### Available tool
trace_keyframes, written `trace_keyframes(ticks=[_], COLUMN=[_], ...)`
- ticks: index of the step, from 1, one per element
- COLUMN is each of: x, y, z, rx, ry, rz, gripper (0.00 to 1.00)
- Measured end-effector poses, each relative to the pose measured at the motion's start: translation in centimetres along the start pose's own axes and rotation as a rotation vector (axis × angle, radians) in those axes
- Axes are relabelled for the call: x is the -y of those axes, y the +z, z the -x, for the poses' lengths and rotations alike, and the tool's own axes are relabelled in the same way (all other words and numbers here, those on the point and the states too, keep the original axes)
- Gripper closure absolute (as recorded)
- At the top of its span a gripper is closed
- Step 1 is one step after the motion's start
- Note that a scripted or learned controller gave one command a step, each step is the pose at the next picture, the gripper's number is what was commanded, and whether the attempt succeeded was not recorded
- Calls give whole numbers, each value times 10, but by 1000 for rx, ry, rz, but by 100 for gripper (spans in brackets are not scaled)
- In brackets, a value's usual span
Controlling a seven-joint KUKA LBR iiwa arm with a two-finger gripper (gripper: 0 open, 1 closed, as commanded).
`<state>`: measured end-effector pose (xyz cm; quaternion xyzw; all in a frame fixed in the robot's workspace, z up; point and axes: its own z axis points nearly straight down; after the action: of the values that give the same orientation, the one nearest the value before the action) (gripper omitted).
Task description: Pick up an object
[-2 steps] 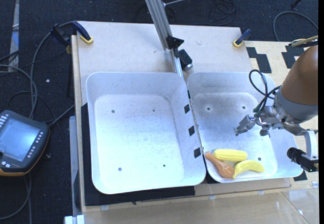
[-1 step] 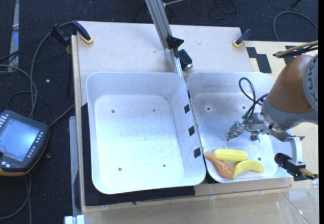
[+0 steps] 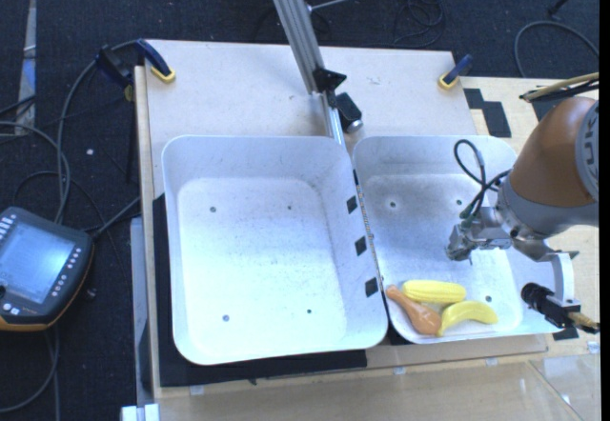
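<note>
So the gripper (image 3: 461, 248) is hanging low over the right bin (image 3: 419, 171), about mid-bin toward its right side. Can't tell if it's open or shut from this angle, too small and dark. The pickable stuff sits along that bin's near edge: two yellow bananas (image 3: 436, 291) and an orange carrot-looking piece (image 3: 417, 310), all bunched and touching. They look like light, stiff plastic toys, probably a bit slippery. I'd grab the upper banana across its narrow middle.
</note>
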<state>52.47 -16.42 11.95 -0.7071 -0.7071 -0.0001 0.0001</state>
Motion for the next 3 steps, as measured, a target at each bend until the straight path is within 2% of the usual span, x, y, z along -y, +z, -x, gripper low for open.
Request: trace_keyframes(ticks=[1,2,3], x=[-3,5,3], y=[-43,-96,-145], z=[-5,-1,9], rx=[1,1,2], ry=[-1,0,0], rz=[3,4,5], gripper=[100,100,100])
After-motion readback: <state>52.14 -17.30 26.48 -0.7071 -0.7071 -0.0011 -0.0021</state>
